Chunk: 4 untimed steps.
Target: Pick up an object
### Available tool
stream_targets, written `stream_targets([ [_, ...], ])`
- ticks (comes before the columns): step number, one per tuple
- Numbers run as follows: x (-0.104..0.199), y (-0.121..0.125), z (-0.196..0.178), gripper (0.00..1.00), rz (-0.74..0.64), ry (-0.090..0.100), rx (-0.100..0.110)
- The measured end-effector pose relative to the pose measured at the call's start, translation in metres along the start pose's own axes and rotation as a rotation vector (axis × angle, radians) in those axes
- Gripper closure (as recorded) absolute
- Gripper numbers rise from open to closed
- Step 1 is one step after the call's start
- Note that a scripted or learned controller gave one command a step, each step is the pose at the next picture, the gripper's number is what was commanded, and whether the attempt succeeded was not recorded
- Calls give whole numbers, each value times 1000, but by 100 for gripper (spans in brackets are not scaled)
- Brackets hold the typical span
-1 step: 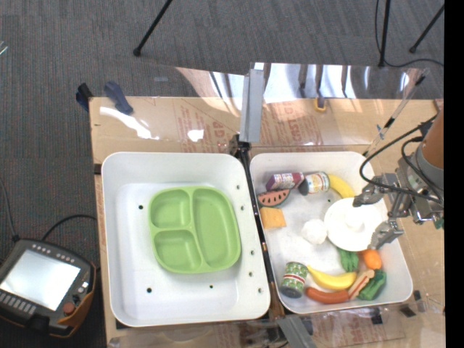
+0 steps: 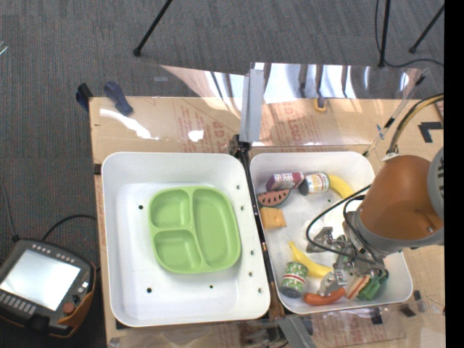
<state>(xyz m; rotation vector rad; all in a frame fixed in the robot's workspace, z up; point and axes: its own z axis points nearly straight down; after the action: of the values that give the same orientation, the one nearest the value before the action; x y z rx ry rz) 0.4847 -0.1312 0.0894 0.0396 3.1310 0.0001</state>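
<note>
My gripper (image 2: 342, 272) is low in the right bin (image 2: 362, 164), near its front right corner, under the orange wrist band. It hovers over a cluster of toy food: a red chili (image 2: 324, 298) just below it, a yellow piece (image 2: 307, 260) to its left, and a small green can (image 2: 293, 280) beyond that. To its right lie an orange piece (image 2: 357, 288) and a green piece (image 2: 370, 288). I see nothing clearly held. Farther back lie a purple bottle (image 2: 284, 180), a small can (image 2: 315, 183), a banana (image 2: 341, 187), a watermelon slice (image 2: 275, 197) and a cracker (image 2: 272, 217).
The left bin (image 2: 123, 194) holds a green divided plate (image 2: 194, 229). A metal divider post (image 2: 251, 114) stands behind the two bins. A teach pendant (image 2: 43, 285) lies on the floor at the left. Cables loop from the wrist over the right bin.
</note>
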Motion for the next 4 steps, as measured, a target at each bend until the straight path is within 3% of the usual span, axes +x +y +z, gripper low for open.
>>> stream_targets([
  [1,-122,36,3,0,74,7,-2],
  [2,-19,-44,3,0,111,11,1],
  [3,-21,-40,-7,100,104,10,-1],
  [4,-43,-28,3,100,420,12,1],
])
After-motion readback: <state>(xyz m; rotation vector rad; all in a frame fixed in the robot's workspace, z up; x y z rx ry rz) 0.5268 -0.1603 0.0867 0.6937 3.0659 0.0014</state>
